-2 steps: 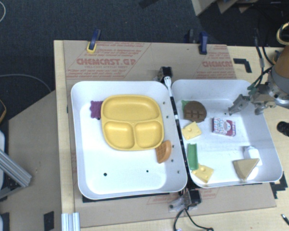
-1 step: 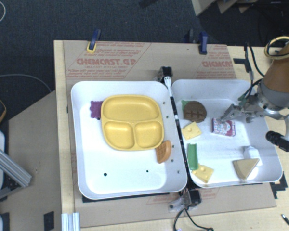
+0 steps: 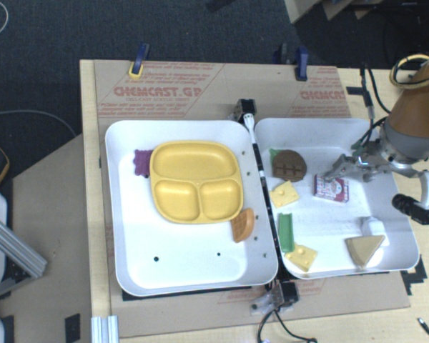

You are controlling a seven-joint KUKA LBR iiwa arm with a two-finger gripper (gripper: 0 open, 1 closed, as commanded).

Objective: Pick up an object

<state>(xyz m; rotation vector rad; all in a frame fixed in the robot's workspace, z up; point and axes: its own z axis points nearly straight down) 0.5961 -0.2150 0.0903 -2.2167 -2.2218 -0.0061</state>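
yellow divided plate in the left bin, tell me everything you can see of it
The yellow divided plate looks like matte plastic, rounded-rectangular, with three compartments: one long across the far side, two smaller toward the near side. It lies flat, right side up, in the left bin. A purple item pokes out at its left edge; a brown bread-like piece sits at its near right corner.
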